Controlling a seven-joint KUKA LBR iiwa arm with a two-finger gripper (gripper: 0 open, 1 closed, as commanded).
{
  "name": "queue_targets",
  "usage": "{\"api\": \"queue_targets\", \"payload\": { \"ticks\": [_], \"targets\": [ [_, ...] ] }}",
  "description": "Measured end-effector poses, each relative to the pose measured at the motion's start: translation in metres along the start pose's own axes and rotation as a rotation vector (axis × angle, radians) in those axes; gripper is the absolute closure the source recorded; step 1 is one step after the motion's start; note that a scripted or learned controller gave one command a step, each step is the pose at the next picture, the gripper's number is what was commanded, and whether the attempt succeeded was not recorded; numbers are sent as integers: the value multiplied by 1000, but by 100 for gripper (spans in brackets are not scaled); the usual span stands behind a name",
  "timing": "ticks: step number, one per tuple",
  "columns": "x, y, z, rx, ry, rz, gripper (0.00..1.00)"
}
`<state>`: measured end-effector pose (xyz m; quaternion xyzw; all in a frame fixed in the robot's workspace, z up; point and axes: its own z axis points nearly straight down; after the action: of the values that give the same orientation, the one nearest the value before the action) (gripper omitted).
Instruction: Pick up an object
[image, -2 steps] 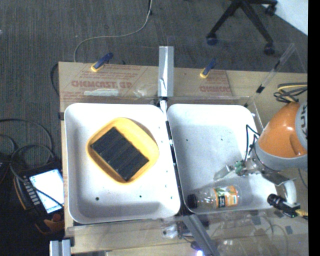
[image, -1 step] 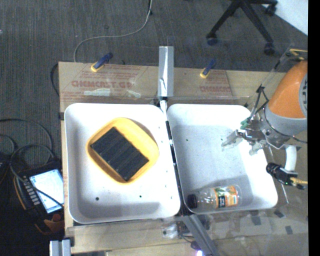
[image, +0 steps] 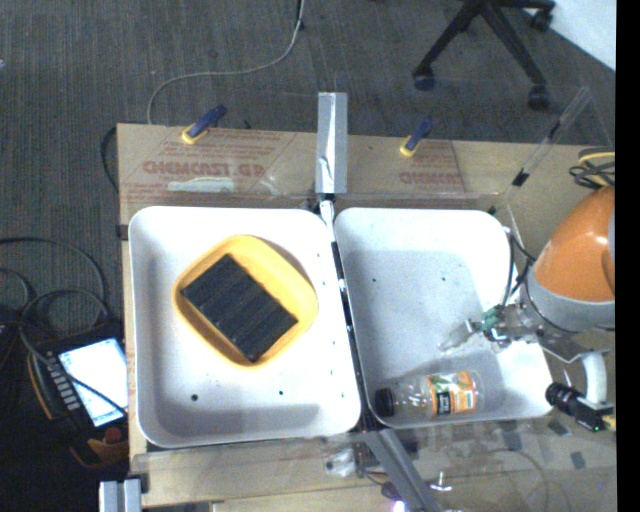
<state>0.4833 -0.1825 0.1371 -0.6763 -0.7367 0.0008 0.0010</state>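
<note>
Dark grey carpet surrounds my desk (image: 140, 170), a brown board with faded red lettering, two yellow-and-blue clamps (image: 203, 123) along its far edge and an office chair base (image: 490, 45) beyond it. A thin cable (image: 215, 70) loops across the carpet, and a lit tablet-like device (image: 90, 380) lies on the floor at the left.

Two shallow white bins sit side by side on the desk, their inner rims touching. The left bin (image: 160, 400) holds a yellow dish (image: 290, 275) with rounded corners, and a dark ribbed slab (image: 240, 306) lies inside it, turned diagonally. The right bin (image: 420, 250) holds a clear bottle (image: 430, 394) lying on its side near the front wall, black cap pointing left, orange label around its middle.

The arm (image: 580, 265) comes in from the right, its orange band large in my view and cut off by the frame edge. The hand (image: 478, 328) hangs over the right part of the right bin, above and to the right of the bottle and apart from it. I see a small green part and pale, glassy shapes there, but it is too blurred for me to tell whether it is spread or pressed together. Nothing visibly sits in it.
</note>
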Motion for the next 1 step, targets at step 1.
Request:
{"api": "queue_targets", "payload": {
  "ticks": [1],
  "targets": [
    [31,6,45,-12,-9,-122,0]
  ]
}}
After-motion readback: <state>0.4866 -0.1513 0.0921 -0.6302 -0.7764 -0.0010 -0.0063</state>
